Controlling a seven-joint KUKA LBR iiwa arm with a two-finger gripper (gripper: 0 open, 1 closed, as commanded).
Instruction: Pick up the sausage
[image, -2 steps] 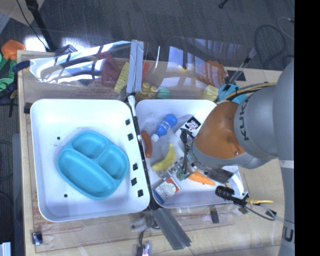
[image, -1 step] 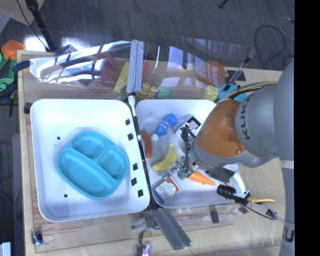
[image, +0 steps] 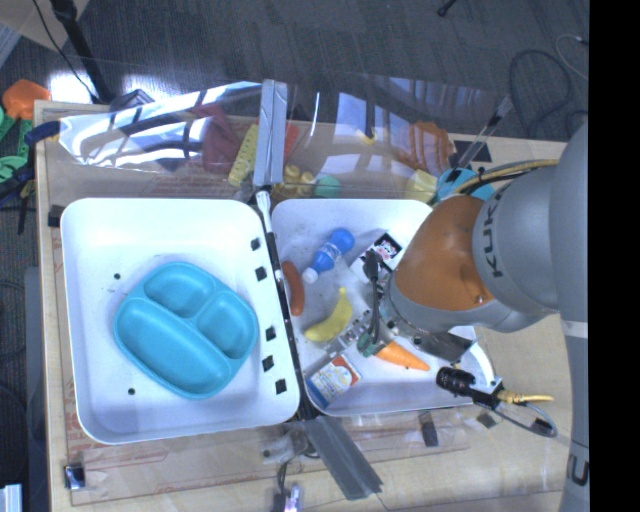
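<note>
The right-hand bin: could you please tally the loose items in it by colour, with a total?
Reddish-brown: 1, the sausage
Yellow: 1, the banana
Orange: 1, the carrot
Blue and white: 1, the bottle
White with red print: 1, the small carton
Total: 5

Glossy blue plastic tray (image: 186, 327) sits in a smooth white plastic bin (image: 90, 240); the sausage (image: 293, 288) looks shiny.
</note>
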